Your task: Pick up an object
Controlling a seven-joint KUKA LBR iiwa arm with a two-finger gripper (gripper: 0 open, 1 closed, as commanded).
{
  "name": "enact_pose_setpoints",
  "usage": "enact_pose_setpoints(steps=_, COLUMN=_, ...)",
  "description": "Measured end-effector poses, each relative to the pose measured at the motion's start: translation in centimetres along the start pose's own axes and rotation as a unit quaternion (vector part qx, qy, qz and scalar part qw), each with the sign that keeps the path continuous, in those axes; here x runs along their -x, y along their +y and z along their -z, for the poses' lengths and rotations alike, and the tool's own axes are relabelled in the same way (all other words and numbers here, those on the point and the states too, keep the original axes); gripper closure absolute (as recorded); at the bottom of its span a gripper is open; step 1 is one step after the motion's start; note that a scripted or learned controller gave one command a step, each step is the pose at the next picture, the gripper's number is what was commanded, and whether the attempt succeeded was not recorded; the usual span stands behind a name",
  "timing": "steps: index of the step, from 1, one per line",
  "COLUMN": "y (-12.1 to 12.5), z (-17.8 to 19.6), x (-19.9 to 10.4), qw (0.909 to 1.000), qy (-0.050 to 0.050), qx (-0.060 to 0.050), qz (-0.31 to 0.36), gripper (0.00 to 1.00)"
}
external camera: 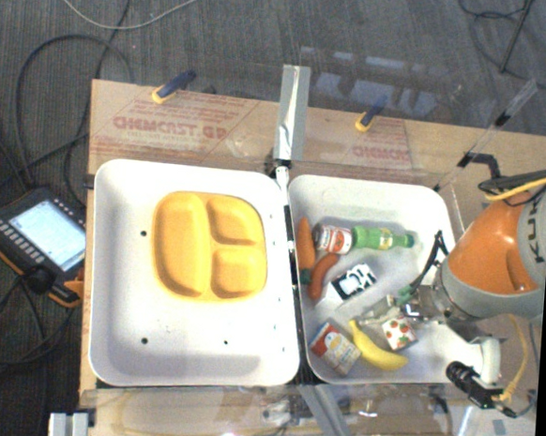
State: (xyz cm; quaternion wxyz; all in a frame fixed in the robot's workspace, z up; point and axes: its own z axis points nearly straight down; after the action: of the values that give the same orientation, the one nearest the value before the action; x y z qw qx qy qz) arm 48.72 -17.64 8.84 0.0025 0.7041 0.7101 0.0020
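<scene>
Grey arm (494, 277) hides right bin (425, 198) edge.

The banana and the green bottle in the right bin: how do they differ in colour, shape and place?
The banana is yellow and curved, while the green bottle is straight, with a green body and a red and white label. The banana lies near the bin's front edge beside a small can; the green bottle lies on its side near the back. Both rest in the right bin.

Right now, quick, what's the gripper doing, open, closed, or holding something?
Gripper: cannot be told. It is low in the right bin, over the small red-and-white box beside the banana.
</scene>
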Motion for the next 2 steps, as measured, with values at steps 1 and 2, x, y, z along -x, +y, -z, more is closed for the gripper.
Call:
enact_pose_setpoints(steps=1, y=0.2, z=0.8, x=0.0, qw=1.0000, qy=0.001, qx=0.000, qz=0.001, gripper=1.00)
enact_pose_setpoints(steps=2, y=-0.3, z=8.0, x=0.0, qw=0.9988, qy=0.000, qx=-0.007, qz=-0.049, gripper=1.00)
